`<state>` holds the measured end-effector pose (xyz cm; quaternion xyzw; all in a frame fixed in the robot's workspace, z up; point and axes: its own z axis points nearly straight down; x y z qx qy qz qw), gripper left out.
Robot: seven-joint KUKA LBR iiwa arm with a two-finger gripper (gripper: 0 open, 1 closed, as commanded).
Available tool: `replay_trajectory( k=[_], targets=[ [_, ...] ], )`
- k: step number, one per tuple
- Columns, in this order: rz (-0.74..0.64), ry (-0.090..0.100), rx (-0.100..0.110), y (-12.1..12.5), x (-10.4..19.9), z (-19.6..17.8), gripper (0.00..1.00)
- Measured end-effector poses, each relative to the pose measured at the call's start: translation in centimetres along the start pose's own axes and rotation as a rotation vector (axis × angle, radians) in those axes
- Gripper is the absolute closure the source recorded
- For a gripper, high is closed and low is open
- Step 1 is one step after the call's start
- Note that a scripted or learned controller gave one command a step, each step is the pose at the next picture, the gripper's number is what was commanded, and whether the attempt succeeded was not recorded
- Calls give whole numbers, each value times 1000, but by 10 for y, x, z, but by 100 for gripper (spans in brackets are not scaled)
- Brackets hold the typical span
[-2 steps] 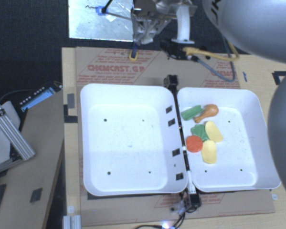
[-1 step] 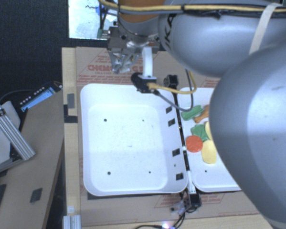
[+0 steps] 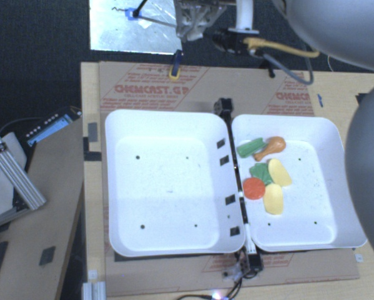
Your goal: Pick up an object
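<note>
Near me, the right bin (image 3: pixel 324 230) holds little toys: a yellow piece (image 3: pixel 273 199), a red ball (image 3: pixel 254 189), green bits (image 3: pixel 250 147), an orange drumstick (image 3: pixel 274 145). Far off, my gripper (image 3: pixel 190 33) hangs high. I cannot tell its grip.

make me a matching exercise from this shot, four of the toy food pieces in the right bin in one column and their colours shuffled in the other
Things:
1. round piece
2. drumstick-shaped piece
3. long piece at the bin's far left
4. oval piece nearest the camera

Colours:
A. green
B. yellow
C. red
D. orange-brown

Pairs: 1-C, 2-D, 3-A, 4-B
</note>
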<state>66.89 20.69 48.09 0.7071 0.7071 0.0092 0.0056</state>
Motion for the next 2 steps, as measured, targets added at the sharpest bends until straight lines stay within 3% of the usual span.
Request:
replay_trajectory(
  k=[1,2],
  targets=[
    [-5,-3,17,0,18,-7,100],
    [-2,-9,36,-6,26,151,100]
  ],
)
